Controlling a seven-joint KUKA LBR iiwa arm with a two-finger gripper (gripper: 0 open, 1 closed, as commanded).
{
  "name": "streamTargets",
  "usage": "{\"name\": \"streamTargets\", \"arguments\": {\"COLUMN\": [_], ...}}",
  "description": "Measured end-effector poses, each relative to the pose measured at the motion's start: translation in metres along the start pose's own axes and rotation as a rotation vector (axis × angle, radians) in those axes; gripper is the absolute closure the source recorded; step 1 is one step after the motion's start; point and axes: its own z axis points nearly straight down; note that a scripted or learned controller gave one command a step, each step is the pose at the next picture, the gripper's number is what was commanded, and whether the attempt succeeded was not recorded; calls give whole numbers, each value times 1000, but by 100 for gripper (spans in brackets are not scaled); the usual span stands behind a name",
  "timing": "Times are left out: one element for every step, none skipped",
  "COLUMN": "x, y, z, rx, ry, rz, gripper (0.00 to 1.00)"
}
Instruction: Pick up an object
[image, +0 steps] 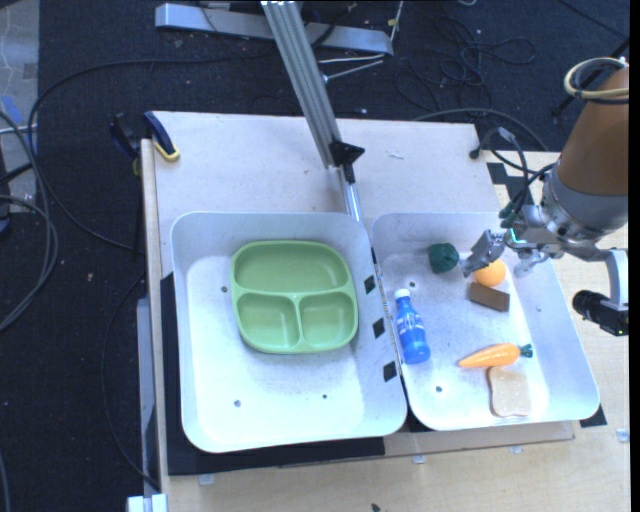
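Beige bread slice (510, 392) lies nearest us, untouched.
We hover jaws (492, 252) over round orange fruit (490, 272), spread unclear; next, descend.

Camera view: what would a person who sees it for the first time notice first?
The green tray with three compartments stands out most, lying in the left bin. In the right bin small things lie scattered: a blue bottle, a carrot, a slice of bread, a brown block and a dark green thing. The gripper hangs over an orange thing at that bin's far side.
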Motion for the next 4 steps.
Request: {"name": "streamTargets", "arguments": {"x": [0,3,12,12], "y": [1,-4,-7,-7], "z": [-1,61,110,151], "rx": [-2,2,2,-5], "ry": [0,0,0,-4], "rz": [0,2,2,2], "gripper": [0,0,0,0]}}
